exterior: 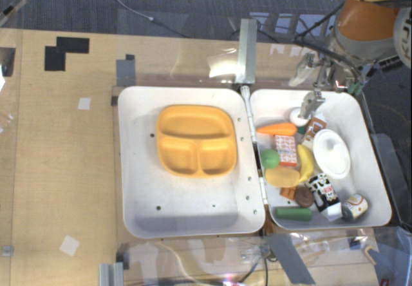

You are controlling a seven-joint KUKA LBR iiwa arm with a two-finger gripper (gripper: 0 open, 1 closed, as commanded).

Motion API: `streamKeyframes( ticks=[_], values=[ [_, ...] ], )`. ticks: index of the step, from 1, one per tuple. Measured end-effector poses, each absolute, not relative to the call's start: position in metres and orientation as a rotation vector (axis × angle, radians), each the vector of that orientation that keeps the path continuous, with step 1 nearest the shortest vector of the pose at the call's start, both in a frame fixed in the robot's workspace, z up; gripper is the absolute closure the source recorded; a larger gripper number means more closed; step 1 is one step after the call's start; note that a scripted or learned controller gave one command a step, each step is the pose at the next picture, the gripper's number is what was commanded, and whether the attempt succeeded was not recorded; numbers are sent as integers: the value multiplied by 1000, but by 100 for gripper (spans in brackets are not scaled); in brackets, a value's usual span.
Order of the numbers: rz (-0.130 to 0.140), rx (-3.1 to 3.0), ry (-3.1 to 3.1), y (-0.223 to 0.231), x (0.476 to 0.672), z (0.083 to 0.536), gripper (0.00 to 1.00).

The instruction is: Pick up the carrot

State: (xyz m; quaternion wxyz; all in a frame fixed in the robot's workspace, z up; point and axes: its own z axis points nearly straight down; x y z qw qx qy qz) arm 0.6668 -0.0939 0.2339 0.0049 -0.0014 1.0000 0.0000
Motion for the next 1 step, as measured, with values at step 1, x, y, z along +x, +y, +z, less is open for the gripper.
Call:
streamKeyframes(
  ticks=[1],
  values=[
    [-5, -404, 3092, -82, 651, 104, 0]
  ],
)
